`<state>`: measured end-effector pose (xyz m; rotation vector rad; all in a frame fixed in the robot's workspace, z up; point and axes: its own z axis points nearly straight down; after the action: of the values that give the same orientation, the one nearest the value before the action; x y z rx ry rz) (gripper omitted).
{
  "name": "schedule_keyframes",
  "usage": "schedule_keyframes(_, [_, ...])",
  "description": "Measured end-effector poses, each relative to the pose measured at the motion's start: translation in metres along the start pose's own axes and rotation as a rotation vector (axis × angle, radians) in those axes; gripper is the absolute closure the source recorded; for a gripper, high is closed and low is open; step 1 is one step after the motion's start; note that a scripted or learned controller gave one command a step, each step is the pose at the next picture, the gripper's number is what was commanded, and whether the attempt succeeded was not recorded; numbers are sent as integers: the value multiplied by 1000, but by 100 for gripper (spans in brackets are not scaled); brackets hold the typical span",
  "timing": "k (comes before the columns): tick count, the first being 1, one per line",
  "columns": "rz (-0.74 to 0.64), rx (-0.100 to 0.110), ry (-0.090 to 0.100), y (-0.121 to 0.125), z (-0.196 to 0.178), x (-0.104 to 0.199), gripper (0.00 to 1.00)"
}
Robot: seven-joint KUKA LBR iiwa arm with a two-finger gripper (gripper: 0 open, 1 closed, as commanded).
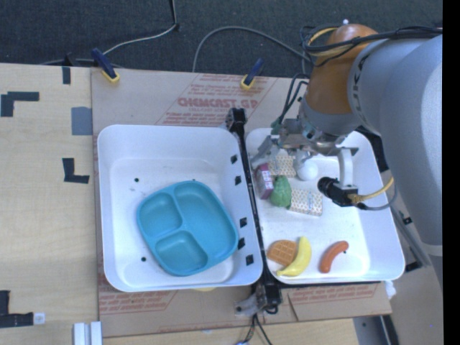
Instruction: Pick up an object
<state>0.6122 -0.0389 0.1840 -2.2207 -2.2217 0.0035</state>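
Note:
My gripper [292,148] hangs low over the back left part of the right bin [379,244], under the grey wrist and orange band. Just beneath and in front of it lie a white ball [307,170], a checked wafer [284,166], a purple-and-pink packet [264,179], a green toy [281,192] and a second wafer [307,204]. None of them can be seen between the gripper's tips. Near the bin's front sit a waffle [281,250], a banana [299,259] and a sausage [333,256].
The left bin [115,165] holds a blue divided plate [188,226]. A black divider with clips [244,185] runs between the bins. A black fitting with a yellow cable [339,191] hangs off the arm over the right bin. Cables trail behind the bench.

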Motion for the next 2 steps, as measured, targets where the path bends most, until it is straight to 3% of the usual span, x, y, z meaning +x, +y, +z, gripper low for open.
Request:
schedule_keyframes(1, [0,-1,0,-25,0,0,0])
schedule_keyframes(2, [0,0,0,-21,0,-35,0])
